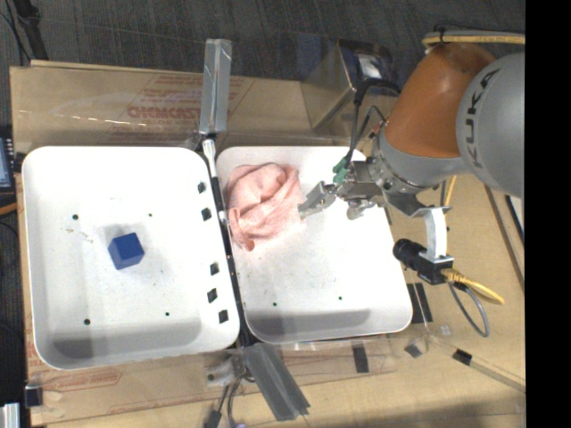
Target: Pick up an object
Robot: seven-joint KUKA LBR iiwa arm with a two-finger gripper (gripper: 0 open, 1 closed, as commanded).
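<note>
Camera view from above the bench takes in two shallow white bins set side by side on brown cardboard, with a dark divider running between them. Over in the left bin, a small blue cube sits alone on the floor of the bin, a little left of its middle and well apart from every wall. Across the divider, the right bin has a crumpled pink cloth bunched in its upper left corner, its left side pressed close against the wall next to the divider. From the right, the grey arm with its orange band reaches in over the upper right corner of that bin, and the gripper hangs at the right-hand edge of the cloth, its metal tip just beside the pink folds. At this slant I cannot tell how far apart the fingers stand, nor whether any of the cloth is caught between them; the tip and the fabric look to be touching or nearly so, and the cloth lies slumped on the bin floor rather than lifted. A black cable fitting dangles below the wrist over the bin's right edge, with a yellow-tipped wire trailing off across the cardboard.
</note>
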